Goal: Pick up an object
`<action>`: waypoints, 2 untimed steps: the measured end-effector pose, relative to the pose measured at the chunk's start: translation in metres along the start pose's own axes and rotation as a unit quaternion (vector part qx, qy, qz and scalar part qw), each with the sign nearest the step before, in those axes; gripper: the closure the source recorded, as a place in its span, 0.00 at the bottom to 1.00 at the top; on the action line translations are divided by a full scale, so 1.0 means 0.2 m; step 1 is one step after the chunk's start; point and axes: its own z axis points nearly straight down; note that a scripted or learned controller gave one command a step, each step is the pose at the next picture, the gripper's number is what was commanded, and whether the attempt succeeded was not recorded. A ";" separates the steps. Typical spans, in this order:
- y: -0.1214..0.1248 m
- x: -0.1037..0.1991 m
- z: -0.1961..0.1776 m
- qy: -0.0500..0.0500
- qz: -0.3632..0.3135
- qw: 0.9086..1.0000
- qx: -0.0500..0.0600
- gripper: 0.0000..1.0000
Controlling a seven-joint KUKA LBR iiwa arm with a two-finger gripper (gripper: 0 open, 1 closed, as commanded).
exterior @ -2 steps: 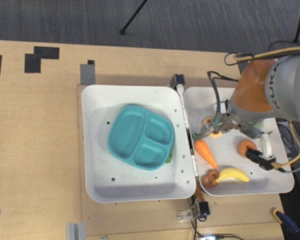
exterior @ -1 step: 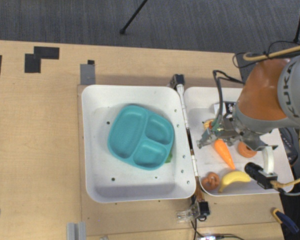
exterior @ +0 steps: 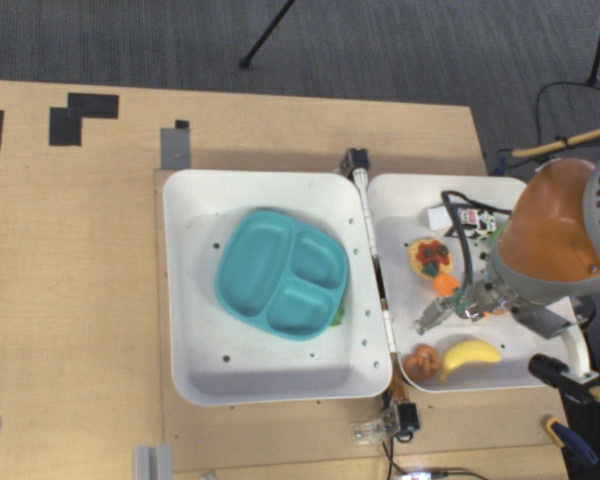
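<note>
The grey arm reaches in from the right, orange band uppermost, wrist bent down, its claw pointing left and low.

Teal tray; yellow banana; white bins; orange-banded arm.

Robotics lab. Plywood bench with two white bins fixed side by side, KUKA arm reaching in, loose cables, grey carpet, a stand leg on the floor.
</note>
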 end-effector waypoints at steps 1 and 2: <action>0.35 -0.16 0.23 -0.002 -0.113 0.994 -0.002 0.00; 0.67 -0.24 0.15 -0.001 -0.148 0.989 -0.002 0.00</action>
